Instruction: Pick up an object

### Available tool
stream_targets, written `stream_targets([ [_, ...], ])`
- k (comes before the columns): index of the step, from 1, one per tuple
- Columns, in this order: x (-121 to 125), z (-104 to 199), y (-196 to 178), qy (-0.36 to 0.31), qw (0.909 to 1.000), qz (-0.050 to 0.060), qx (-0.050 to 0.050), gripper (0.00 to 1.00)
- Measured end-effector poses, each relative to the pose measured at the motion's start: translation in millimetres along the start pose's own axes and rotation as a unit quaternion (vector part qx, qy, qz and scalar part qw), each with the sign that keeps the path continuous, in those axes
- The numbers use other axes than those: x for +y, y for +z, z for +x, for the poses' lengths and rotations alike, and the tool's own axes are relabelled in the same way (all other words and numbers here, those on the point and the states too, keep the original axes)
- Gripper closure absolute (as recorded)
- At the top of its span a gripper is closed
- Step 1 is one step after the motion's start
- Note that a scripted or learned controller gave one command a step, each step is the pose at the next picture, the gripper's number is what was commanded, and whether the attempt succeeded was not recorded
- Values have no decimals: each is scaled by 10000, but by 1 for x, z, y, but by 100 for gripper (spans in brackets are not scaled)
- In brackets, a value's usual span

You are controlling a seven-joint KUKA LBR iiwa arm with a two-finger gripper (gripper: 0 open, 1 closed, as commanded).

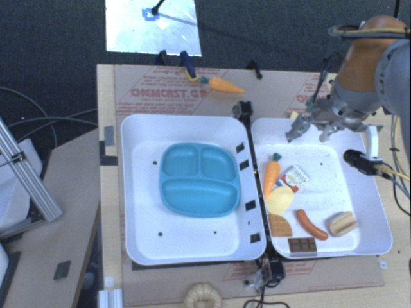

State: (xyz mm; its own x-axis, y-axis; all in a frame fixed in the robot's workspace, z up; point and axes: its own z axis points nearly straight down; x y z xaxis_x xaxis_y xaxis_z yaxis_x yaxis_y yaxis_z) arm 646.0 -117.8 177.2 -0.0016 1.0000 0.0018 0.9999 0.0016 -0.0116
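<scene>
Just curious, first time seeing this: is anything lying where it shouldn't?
Yes. One carrot lies on the cardboard behind the bins, outside both, while the other toy foods sit in the right bin.

"CHEMCAST" in red on cardboard sheet (168, 88)

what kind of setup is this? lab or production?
Most likely a robot lab grasping testbench, not production: two white bins on a cardboard-covered bench, toy food such as a carrot and sausage, and loose cables on the dark carpet floor.
</scene>
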Motion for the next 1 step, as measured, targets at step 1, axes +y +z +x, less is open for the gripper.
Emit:
stream_targets([
  [1, 3, 0, -8, -10, 10000, -66, -8, 0],
])
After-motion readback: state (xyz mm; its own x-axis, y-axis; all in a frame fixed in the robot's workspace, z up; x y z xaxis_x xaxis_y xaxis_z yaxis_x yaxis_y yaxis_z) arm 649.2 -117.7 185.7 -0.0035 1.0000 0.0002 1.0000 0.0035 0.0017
